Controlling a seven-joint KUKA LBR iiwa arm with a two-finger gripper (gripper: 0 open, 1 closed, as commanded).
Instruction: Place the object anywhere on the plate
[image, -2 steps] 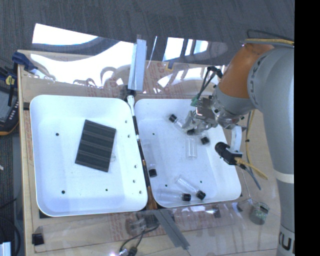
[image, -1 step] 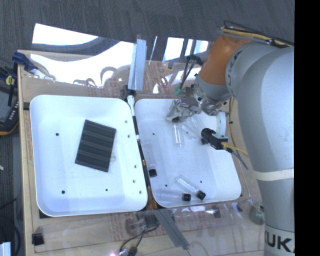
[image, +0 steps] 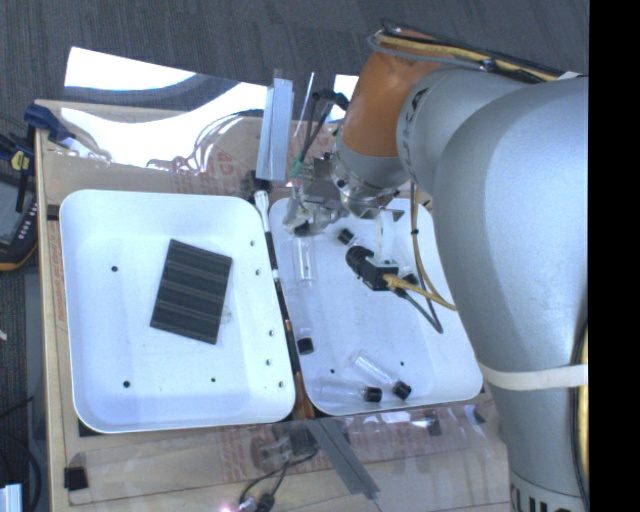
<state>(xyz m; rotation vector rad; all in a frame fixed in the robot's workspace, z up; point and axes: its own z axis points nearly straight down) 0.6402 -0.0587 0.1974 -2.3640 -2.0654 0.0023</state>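
The plate (image: 191, 291) is a dark ribbed rectangle lying tilted in the middle of the left bin (image: 90, 225). My gripper (image: 300, 218) hangs over the far left corner of the right bin (image: 455, 370), close to the divide between the bins. Directly below it is a clear tube (image: 303, 263), standing or lying lengthwise; whether the gripper touches it is not visible. Two more clear tubes with black caps (image: 372, 372) lie near the right bin's front edge. The gripper is well to the right of the plate.
A small black cap (image: 345, 236) and another black piece (image: 305, 345) lie loose in the right bin. A black plug on a yellow cable (image: 368, 268) hangs from the arm over that bin. The arm's large grey body covers the right side.
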